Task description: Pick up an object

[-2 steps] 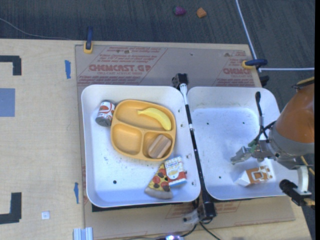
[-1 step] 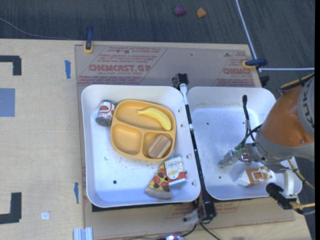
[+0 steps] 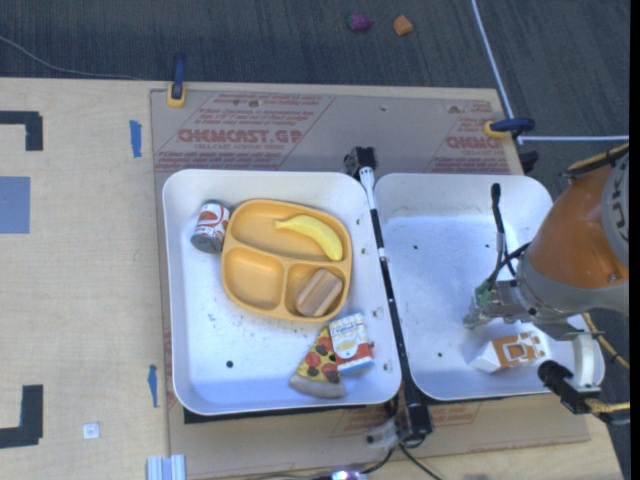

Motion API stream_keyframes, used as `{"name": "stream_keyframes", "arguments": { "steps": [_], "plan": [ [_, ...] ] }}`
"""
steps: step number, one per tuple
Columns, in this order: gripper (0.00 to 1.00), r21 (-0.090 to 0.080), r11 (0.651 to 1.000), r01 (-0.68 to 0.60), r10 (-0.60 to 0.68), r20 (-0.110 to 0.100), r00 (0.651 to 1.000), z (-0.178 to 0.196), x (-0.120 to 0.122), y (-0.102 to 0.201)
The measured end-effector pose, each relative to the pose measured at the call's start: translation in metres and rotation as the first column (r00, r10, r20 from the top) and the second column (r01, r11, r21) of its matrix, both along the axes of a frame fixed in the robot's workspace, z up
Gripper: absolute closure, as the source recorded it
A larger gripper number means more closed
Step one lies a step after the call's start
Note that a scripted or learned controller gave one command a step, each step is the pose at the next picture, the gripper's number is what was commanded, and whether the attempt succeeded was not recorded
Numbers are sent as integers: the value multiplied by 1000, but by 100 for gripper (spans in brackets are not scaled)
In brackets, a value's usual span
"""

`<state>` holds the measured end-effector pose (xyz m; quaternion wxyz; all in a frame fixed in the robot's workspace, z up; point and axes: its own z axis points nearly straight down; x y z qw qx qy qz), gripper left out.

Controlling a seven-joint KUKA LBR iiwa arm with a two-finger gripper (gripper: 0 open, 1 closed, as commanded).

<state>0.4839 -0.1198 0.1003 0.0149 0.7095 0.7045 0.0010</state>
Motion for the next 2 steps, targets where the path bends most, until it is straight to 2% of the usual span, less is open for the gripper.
{"name": "stream_keyframes", "arguments": {
  "steps": [1, 2],
  "plan": [
    [0, 0, 1000, 0, 0, -1, 1000, 0, 0, 0],
    [0, 9, 1000, -2, 2, -10, 1000, -12, -2, 22]
  ]
}}
